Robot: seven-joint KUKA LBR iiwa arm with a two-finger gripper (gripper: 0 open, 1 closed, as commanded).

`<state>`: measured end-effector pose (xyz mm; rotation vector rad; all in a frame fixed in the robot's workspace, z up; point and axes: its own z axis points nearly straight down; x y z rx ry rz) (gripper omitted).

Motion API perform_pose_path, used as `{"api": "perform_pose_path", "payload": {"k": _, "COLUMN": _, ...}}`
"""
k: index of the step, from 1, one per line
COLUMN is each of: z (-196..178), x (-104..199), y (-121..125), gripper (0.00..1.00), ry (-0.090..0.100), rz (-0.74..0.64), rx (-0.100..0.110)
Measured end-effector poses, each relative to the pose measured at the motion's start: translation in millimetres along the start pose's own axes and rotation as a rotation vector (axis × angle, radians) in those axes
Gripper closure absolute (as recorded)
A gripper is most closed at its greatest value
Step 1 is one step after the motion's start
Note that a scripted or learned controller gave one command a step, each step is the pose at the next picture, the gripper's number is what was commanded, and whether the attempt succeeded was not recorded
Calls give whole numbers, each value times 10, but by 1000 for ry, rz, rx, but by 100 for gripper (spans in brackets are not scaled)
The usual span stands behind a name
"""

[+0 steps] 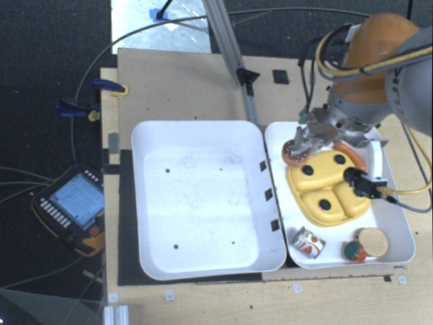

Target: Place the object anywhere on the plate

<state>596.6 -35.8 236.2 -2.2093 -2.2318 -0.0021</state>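
While the pincer (302, 143) hovers at the yellow plate's (329, 188) 10 o'clock rim, right over the brown doughnut (293, 154), its grip state can't be told. Doughnut sits just off-plate in the right bin (404, 244), probably the pick target.

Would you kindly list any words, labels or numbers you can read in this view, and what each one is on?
None can be read.
Small can, right bin: red and white label, print too blurred to read.
Handheld pendant, left of the bench: lit screen, contents too small to read.
Yellow plate: no text seen.
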Motion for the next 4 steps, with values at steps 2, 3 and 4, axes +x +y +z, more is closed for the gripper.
{"api": "perform_pose_path", "payload": {"k": 2, "z": 194, "x": 979, "y": -247, "gripper": 100, "ry": 0, "rz": 0, "rx": 1}}
{"api": "perform_pose_path", "payload": {"k": 3, "z": 162, "x": 1464, "y": -474, "gripper": 100, "ry": 1, "rz": -1, "rx": 1}}
{"api": "perform_pose_path", "payload": {"k": 4, "z": 162, "x": 1429, "y": -464, "gripper": 0, "ry": -1, "rz": 6, "rx": 0}}
